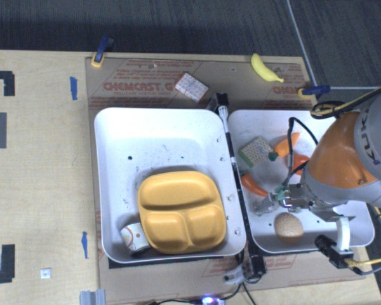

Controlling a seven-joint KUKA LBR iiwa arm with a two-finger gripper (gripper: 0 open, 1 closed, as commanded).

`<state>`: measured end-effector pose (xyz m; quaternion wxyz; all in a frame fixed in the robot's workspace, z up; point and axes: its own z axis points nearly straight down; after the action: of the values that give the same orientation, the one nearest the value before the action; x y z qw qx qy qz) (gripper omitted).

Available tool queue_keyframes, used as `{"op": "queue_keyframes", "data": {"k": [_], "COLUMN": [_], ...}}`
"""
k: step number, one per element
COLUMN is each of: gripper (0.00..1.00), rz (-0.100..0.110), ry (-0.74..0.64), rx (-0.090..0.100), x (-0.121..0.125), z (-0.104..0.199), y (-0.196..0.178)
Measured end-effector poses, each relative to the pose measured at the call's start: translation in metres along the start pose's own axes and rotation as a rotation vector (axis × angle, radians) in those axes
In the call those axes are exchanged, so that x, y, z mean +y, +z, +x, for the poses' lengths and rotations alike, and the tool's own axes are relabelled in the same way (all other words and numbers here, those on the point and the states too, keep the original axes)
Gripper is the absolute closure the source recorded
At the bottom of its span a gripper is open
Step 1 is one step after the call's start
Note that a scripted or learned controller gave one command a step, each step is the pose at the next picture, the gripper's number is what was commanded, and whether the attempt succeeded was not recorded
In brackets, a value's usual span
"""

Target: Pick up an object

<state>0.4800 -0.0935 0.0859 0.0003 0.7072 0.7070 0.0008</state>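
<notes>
Gripper (271, 200) seen low in right bin (267, 241), lower right of frame; finger state cannot be told. Tan egg-shaped object (288, 226) lies just below it, apart. Orange piece (253, 184) just left of gripper; speckled block (256, 150) above. Yellow tray (181, 210) and small white cup (134, 236) located in left bin (159, 122).

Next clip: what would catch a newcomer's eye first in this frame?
The large yellow compartment tray in the left white bin, with a small white ball with red marks at its lower-left corner. Then the grey arm with the orange band over the right white bin, above a beige egg-shaped object. A yellow banana lies on the board beyond the bins.
</notes>
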Motion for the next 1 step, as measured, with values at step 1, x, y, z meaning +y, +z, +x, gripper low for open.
{"op": "queue_keyframes", "data": {"k": [1], "gripper": [1.0], "rz": [-0.004], "ry": [-0.001], "rx": [-0.001], "x": [0.0014], "z": [0.0003], "y": [-0.0101]}}
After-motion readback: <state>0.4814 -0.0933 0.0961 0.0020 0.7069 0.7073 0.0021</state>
